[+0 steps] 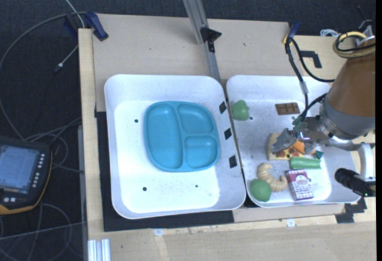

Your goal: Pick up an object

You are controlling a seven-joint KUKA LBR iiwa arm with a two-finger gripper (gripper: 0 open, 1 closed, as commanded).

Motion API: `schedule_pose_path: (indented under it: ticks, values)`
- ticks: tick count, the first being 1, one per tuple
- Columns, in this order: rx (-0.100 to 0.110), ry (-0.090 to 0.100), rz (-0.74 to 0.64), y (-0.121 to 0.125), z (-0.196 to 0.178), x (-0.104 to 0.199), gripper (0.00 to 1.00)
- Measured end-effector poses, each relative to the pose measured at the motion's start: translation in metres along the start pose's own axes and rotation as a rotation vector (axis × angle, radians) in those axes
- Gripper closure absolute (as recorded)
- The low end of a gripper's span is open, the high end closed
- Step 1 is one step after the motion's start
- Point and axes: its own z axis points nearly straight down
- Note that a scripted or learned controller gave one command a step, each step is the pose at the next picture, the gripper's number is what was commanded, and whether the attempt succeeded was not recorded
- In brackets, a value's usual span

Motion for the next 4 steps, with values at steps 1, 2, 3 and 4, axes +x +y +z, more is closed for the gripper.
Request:
schedule_pose_path:
  ticks: [1,2,3,4]
  values:
    - [-0.001,0.000,0.001,-0.002,0.043,0.002,0.00]
    - [-0.010,-0.002,0.000,0.000,0.029,0.002,1.00]
    - [-0.015,-0.005,0.000,-0.004,-0.017,-0.004,1.00]
    - [-0.016,-0.005,-0.002,-0.003,-0.065,-0.004,1.00]
